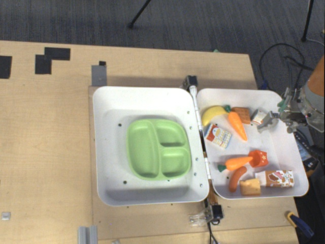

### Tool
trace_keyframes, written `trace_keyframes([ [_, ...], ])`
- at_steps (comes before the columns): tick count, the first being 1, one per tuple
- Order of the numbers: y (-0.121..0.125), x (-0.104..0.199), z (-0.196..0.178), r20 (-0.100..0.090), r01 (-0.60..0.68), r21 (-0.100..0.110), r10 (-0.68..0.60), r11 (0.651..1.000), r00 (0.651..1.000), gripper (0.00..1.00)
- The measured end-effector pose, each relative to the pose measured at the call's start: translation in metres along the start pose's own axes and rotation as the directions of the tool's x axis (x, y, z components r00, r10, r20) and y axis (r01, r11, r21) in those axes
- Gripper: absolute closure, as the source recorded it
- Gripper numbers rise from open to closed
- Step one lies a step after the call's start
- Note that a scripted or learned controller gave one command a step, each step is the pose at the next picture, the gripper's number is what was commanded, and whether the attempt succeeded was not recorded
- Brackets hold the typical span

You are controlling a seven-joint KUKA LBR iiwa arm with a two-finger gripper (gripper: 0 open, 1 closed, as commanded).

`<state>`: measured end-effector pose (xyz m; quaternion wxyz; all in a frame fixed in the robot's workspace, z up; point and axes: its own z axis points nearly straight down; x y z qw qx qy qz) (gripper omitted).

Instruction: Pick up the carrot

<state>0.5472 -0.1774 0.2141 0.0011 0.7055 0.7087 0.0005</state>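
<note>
Camera view looks down on two white bins side by side. One carrot point(236, 125) lies in the right bin point(284, 136), in its upper middle part, its long axis slanted: the green-topped end points up-left toward a yellow lemon point(213, 114), the tip down-right. A brown biscuit point(242, 115) touches its upper right side and a small snack packet point(219, 136) lies just beside it at lower left. Bare bin floor opens to its right. The gripper point(268, 122) hangs over that bin's upper right, apart from the carrot; whether its jaws are spread I cannot tell. The left bin point(109, 136) holds one green divided plate point(157, 147)
</note>
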Motion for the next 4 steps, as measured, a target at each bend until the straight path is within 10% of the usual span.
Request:
trace_keyframes([
  [1, 0.039, 0.028, 0.120, 0.000, -0.033, -0.001, 0.033, 0.999, 0.999, 0.00],
  [2, 0.060, 0.070, 0.128, 0.003, -0.132, -0.003, 0.132, 0.991, 0.991, 0.00],
  [3, 0.061, 0.071, 0.117, 0.002, -0.128, -0.005, 0.128, 0.992, 0.992, 1.00],
  [4, 0.080, 0.123, -0.018, -0.001, -0.297, -0.001, 0.297, 0.955, 0.955, 1.00],
])
